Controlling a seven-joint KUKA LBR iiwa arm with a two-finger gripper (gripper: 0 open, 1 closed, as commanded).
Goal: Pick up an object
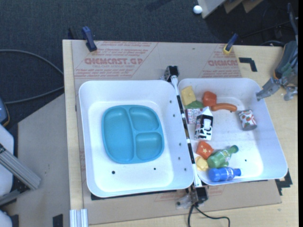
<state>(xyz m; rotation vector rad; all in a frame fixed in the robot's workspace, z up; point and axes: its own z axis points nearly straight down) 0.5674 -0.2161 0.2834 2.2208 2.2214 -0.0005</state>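
White right bin (265,141) crowds the toys together, so the tool (277,89), grip state unclear, hovers off its far corner.

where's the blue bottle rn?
In the camera view, the blue bottle lies at the near edge of the right bin, just below the green bottle and right of a yellow piece.

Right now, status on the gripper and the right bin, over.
Gripper at right bin's far right edge, carrying nothing. Toys bunched along bin's left side; small can stands apart, nearest the gripper. Nothing between them.
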